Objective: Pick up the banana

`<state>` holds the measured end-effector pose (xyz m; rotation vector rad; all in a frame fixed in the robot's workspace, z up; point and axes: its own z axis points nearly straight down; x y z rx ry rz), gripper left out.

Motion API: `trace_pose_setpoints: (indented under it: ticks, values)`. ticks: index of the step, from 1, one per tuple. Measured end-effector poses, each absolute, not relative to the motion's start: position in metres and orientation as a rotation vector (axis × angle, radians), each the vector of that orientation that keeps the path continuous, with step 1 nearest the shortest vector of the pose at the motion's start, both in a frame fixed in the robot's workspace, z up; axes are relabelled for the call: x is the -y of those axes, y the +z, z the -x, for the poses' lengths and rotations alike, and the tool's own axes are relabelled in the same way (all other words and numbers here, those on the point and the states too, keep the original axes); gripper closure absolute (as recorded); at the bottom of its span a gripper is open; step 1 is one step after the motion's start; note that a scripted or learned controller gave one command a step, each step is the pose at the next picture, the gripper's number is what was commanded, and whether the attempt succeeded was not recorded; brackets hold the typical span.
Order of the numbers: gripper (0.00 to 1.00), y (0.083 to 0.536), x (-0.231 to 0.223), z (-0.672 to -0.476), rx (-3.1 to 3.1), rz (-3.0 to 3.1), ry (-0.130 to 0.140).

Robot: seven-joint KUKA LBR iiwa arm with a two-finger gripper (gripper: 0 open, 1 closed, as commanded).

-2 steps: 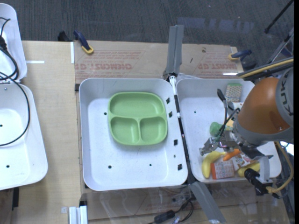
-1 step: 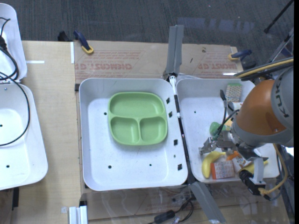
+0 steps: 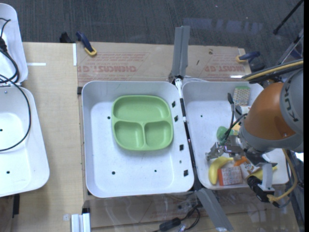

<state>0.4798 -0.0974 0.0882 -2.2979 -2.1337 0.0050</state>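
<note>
The yellow banana lies near the front edge of the right bin, curving down toward the bin's front wall. My gripper hangs low over the bin, right above the banana's upper end and seemingly touching it. The arm's orange band and grey wrist hide the bin's right part.
A red and white packet lies against the banana's right side. A green item sits behind the gripper, and a speckled box at the back. The left bin holds a green divided plate.
</note>
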Motion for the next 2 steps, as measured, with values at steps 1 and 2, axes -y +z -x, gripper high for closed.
trace_pose_setpoints:
  ticks: [1, 2]
  values:
    - [0.00, 0.0882, 0.0974, -0.4798, 2.134, 2.298, 0.005]
    - [0.00, 0.0882, 0.0974, -0.4797, 2.134, 2.298, 0.005]
